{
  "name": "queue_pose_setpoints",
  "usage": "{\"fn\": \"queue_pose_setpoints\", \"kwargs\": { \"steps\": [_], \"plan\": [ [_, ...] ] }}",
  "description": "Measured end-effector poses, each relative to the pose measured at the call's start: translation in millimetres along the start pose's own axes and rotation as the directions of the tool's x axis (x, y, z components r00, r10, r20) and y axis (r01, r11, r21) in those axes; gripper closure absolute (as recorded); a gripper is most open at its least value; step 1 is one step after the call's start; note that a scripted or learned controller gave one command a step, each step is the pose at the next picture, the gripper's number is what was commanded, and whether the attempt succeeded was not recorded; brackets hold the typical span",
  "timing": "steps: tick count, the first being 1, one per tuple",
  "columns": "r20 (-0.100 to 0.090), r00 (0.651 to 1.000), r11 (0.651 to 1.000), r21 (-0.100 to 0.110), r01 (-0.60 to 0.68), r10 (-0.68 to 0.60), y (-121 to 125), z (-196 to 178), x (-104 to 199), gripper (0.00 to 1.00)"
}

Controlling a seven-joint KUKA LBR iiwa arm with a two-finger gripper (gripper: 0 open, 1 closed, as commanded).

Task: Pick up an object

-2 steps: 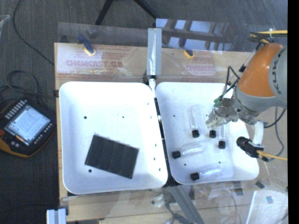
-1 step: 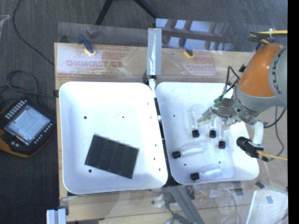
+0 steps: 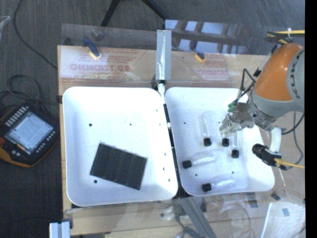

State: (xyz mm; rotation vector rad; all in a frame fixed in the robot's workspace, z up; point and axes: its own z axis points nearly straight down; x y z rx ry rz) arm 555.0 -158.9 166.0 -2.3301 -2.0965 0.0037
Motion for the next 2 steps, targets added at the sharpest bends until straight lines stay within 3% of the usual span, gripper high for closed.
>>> {"fn": "queue_pose_setpoints", "kwargs": {
  "steps": [1, 2],
  "plan": [
    [0.002, 0.996, 0.996, -0.005, -0.088, 0.088, -43.5, 69.7, 9.1, 1.00],
    [0.004, 0.923, 0.923, -0.008, -0.385, 0.385, -25.2, -111.0, 93.2, 1.00]
  ]
}}
